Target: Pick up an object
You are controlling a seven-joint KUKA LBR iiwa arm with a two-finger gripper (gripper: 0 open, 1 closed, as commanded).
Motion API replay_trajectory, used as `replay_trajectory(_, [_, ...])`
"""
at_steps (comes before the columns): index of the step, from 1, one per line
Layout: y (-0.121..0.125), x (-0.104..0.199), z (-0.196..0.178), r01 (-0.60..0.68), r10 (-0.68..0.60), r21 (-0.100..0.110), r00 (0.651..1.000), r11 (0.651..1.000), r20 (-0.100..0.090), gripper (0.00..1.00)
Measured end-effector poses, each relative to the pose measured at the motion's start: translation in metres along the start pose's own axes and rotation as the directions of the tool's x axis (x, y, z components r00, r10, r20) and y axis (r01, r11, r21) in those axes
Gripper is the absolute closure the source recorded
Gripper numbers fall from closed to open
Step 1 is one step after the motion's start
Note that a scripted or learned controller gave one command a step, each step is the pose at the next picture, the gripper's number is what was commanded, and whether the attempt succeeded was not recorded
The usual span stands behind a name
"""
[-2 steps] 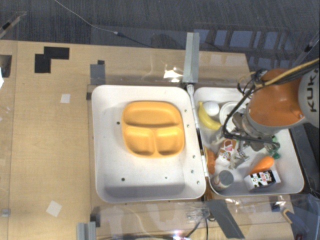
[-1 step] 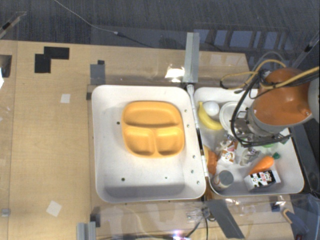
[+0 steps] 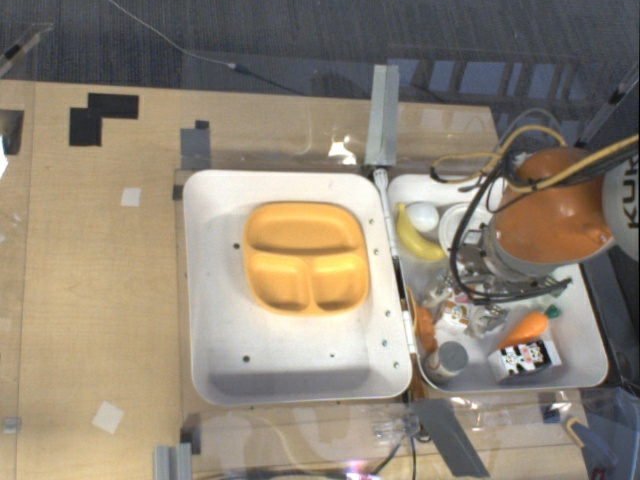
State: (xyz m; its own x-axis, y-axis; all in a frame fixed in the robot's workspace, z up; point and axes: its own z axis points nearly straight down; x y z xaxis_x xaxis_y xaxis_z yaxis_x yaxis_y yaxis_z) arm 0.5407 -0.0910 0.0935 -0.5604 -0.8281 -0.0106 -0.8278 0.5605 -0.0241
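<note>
Pale wood table stretched across the scene below a strip of dark carpet, with black shapes marked near its upper left corner. Moving right, we saw the left bin, a shallow white tray, carrying a yellow divided plate with three compartments, lying flat near the bin's middle. A grey metal post stood behind the seam where the two bins met.

In the right bin we counted several small objects. A yellow banana lay near the upper left corner, just beside a white rounded object. Lower down along the left wall sat a small orange piece, and below it a grey cylinder stood upright. Toward the bin's lower right, an orange carrot with a green tip lay tilted, just above a black-and-white box.

We saw the arm's orange band hanging over the upper middle of the right bin, cables looped around it. The gripper pointed down among the clutter between the orange piece and the carrot. Its fingers were lost beneath the wrist and cables, and we could not tell whether they were apart, together or gripping anything.
</note>
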Motion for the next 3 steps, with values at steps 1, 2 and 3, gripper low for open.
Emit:
replay_trajectory(1, [-0.005,-0.001,0.0,0.135,-0.135,0.003,0.991,0.991,0.006,0.0])
replay_trajectory(2, [-0.002,0.0,0.0,-0.02,0.02,-0.008,1.0,1.0,-0.002,0.0])
replay_trajectory(3, [-0.004,-0.008,-0.011,-0.016,0.016,0.002,1.0,1.0,0.013,1.0])
